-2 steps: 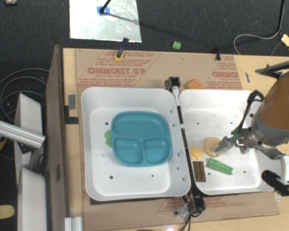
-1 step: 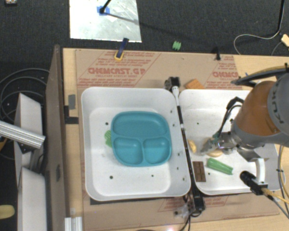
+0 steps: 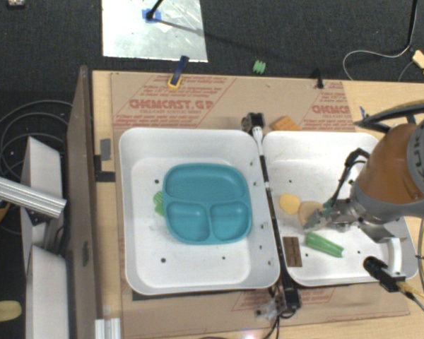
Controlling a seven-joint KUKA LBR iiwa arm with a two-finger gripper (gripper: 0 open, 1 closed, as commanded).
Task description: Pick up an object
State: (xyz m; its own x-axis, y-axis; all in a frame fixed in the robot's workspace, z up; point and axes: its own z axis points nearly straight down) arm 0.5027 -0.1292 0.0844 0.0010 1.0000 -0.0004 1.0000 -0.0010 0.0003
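Observation:
In the right bin (image 3: 318,147) lie a small yellow round piece (image 3: 289,203), a tan round object (image 3: 309,211) beside it, and a green elongated object (image 3: 324,245) nearer the front. My gripper (image 3: 316,217) hangs low over the bin, its tips right at the tan object, just above the green one. The grey arm with its orange band (image 3: 389,175) reaches in from the right. A small brown block (image 3: 292,251) lies at the bin's front left.
The left bin (image 3: 138,210) holds a teal divided plate (image 3: 206,203) with a green item (image 3: 158,203) peeking out at its left edge. An orange block (image 3: 285,124) lies on the cardboard behind the bins. A black divider bar (image 3: 265,189) runs between the bins.

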